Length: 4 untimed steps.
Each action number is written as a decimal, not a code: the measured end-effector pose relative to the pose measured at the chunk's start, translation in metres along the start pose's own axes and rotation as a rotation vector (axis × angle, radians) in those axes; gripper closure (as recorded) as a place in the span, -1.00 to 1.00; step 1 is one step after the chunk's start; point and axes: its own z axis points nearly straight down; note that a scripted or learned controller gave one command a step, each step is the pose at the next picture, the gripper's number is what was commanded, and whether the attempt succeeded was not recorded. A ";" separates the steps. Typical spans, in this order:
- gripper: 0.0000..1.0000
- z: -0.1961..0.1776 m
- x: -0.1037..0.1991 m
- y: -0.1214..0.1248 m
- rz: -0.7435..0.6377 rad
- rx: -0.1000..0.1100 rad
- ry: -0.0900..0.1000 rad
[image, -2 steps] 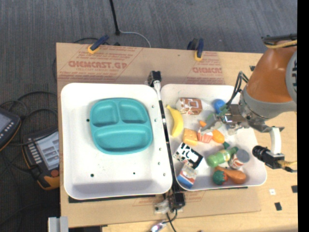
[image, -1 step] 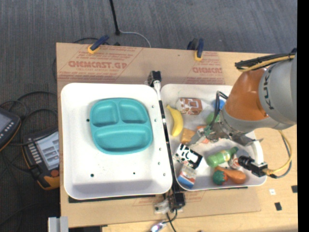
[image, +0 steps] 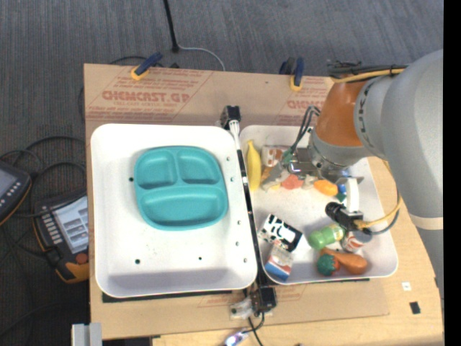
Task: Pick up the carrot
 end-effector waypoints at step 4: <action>-1.00 0.000 -0.027 -0.016 -0.764 -0.009 -0.009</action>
